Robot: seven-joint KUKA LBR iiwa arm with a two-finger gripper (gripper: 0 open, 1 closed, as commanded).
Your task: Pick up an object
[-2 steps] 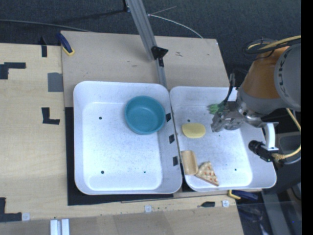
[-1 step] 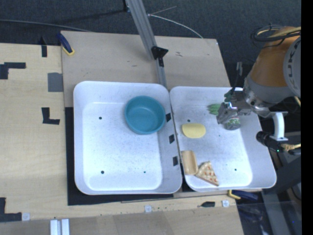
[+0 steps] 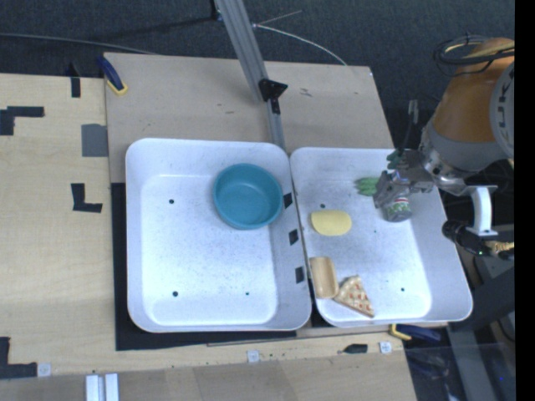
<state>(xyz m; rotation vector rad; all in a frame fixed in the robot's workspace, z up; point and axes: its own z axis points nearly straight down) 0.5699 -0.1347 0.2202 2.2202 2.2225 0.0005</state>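
Observation:
My gripper (image 3: 394, 204) hangs over the upper right part of the right bin (image 3: 435, 295), its tip low near the bin floor. A small green object (image 3: 366, 185) lies just to its left, partly hidden by the gripper. A yellow oval piece (image 3: 331, 222) rests left of the gripper in the middle of that bin. A tan bread-like roll (image 3: 323, 276) and a pizza slice (image 3: 355, 296) lie near the bin's front left corner. A blue bowl (image 3: 247, 195) sits in the left bin (image 3: 159, 249).
A slanted metal pole (image 3: 248, 48) runs from the top of the view down to the seam between the bins. Black tape marks lie on the wooden bench at left. The arm's orange band (image 3: 470, 111) stands at the right edge.

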